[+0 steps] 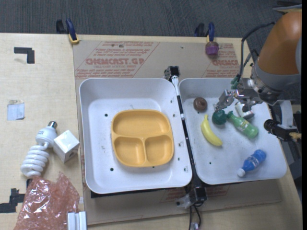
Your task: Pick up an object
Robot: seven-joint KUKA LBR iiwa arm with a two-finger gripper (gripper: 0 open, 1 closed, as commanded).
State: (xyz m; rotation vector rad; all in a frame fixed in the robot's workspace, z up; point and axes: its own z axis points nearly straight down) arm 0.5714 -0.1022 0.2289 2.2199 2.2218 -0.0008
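Note:
The right bin (225, 171) holds a yellow banana (211, 132), a brown round piece (200, 104), a dark green ball (219, 117), a green bottle (245, 126) and a blue bottle (252, 162). My gripper (235, 105) hovers at the bin's far right part, just above the dark green ball and the neck end of the green bottle. It stands open, and nothing is lifted between the fingers. The arm's orange band (283, 42) hides the bin's far right corner.
The left bin (96, 92) holds a yellow three-compartment tray (142, 138). Outside the bins, on the left, lie a spiral light bulb (38, 152), a white cube (66, 145) and crumpled pink plastic (45, 202). A purple object (212, 48) sits behind the right bin.

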